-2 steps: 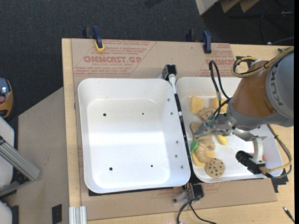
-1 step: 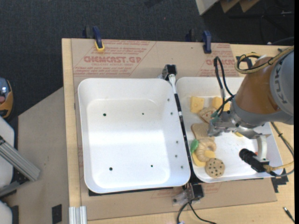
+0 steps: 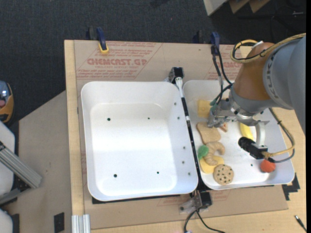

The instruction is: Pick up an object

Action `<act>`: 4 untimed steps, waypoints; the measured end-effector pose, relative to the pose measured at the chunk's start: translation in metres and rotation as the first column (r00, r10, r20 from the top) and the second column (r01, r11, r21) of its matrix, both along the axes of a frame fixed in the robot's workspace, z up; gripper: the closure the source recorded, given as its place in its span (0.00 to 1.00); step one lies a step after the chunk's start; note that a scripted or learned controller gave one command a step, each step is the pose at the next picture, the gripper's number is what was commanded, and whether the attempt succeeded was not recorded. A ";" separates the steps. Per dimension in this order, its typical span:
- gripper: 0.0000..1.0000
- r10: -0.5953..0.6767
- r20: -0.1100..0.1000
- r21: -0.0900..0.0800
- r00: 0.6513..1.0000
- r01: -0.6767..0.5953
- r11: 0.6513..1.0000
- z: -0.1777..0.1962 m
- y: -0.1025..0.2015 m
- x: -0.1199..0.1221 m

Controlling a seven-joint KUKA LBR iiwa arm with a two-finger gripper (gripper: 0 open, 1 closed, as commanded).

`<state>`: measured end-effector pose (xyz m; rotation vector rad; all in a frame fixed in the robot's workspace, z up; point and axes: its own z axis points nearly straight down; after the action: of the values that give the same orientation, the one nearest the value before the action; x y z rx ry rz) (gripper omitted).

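On the desk (image 3: 77, 62), the right bin (image 3: 279, 176) holds small food toys: a round speckled cookie (image 3: 223, 174), a yellow block (image 3: 203, 108), a yellow banana (image 3: 246, 130) with its long axis running far to near. The hand (image 3: 217, 121) hangs over them; whether it is clenched, I cannot tell.
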<state>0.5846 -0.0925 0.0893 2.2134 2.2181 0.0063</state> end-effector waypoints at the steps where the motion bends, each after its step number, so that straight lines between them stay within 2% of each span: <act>1: 0.00 -0.003 0.004 -0.002 1.000 0.003 1.000 0.001 -0.002 -0.001; 2: 0.00 -0.001 -0.003 0.001 1.000 0.001 1.000 -0.001 -0.006 0.070; 3: 0.00 -0.008 -0.025 0.000 1.000 0.008 1.000 -0.002 -0.003 0.080; 4: 0.00 -0.007 -0.024 0.004 1.000 0.007 1.000 -0.002 -0.006 0.080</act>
<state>0.6643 -0.0980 0.0875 2.2356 2.2241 -0.0164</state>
